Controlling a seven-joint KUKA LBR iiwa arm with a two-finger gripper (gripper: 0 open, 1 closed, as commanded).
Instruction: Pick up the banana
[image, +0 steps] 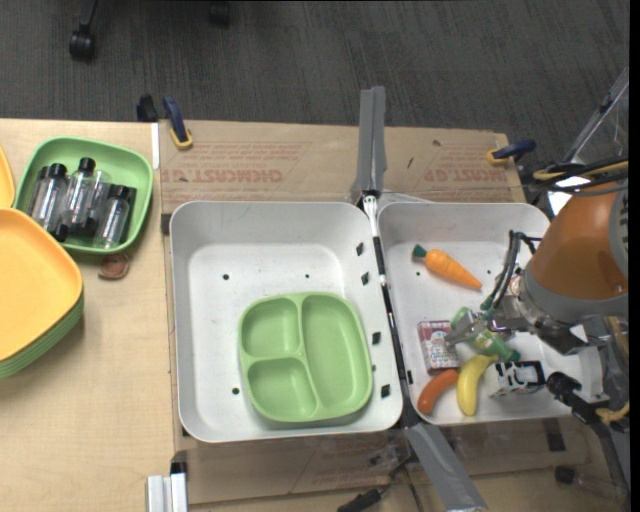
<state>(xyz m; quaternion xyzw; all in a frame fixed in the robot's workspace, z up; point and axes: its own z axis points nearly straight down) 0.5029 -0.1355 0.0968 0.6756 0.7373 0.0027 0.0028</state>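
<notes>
The arm (585, 255) reaches in from the right, its orange band over the right bin (400, 300), and the gripper (484, 338) hangs low near that bin's front. The banana (469, 383) lies in the front part of the right bin, standing almost straight up and down in the view, its top end right under the gripper. Whether the fingers touch it, the view does not settle, and how the jaws stand cannot be told either: the metal parts there blur into the clutter.

Just left of the banana, touching or nearly so, sits a small red-orange vegetable (434, 392). Above that lies a small pink packet (435, 344), flat on the bin floor. Farther back in the same bin rests a toy carrot (450, 267), green top pointing left, well apart from the banana.

Over in the left bin (200, 300), a green divided plate (303, 356) with three compartments sits near the front. On the bench at far left, a green tray (135, 170) holds several small bottles (82, 202), and a stack of yellow plates (35, 300) lies beside it.
</notes>
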